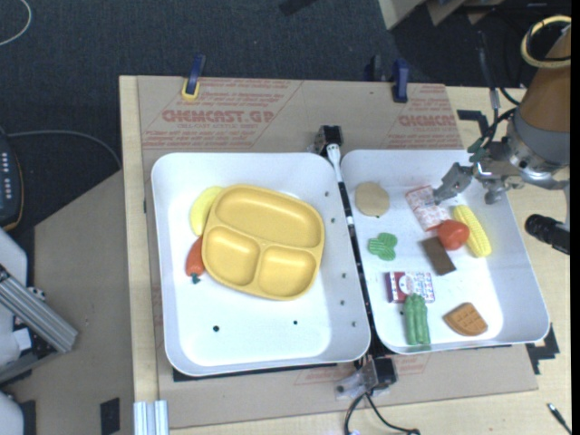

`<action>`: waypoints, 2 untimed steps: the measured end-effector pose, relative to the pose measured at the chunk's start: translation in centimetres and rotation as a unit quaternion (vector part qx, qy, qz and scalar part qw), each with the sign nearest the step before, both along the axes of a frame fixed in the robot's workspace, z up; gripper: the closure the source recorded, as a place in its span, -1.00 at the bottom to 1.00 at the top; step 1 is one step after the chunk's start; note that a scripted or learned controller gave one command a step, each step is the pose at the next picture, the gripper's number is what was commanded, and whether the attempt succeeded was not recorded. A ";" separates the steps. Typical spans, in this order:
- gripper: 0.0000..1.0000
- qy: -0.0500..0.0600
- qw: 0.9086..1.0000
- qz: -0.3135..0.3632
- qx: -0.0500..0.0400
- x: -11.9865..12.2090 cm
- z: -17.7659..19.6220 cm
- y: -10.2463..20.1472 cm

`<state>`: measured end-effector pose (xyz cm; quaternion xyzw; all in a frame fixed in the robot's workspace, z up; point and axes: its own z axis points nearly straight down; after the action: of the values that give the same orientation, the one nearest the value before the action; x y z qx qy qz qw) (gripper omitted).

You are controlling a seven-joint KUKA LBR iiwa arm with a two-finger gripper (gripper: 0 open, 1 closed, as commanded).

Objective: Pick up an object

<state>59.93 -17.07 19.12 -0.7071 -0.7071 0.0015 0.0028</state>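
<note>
The arm reaches in from the right and its jaws [450, 187] hang low over the right bin [517, 270], just beside a pink-and-white packet [421, 206] and a red tomato [453, 234]. I cannot tell how the jaws stand, or whether they hold anything. The toys lie loosely scattered, apart enough to grab singly. A yellow tray [261, 240] sits in the left bin [245, 333].

Glossy yellow plastic on the divided tray [261, 241], sitting in a smooth white plastic bin [181, 270]. Under it the bench [145, 125] looks like matt brown paper-faced board. Right of the tray, a shiny printed wrapper [410, 287].
</note>
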 end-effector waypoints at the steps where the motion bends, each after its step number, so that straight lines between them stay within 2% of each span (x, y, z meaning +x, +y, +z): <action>1: -1.00 0.000 1.000 0.001 0.000 0.6 -4.6 0.5; 2: -1.00 0.001 1.000 0.001 0.000 0.5 -11.0 0.9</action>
<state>60.39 -16.15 8.11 -0.7067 -0.7075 0.0017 0.0034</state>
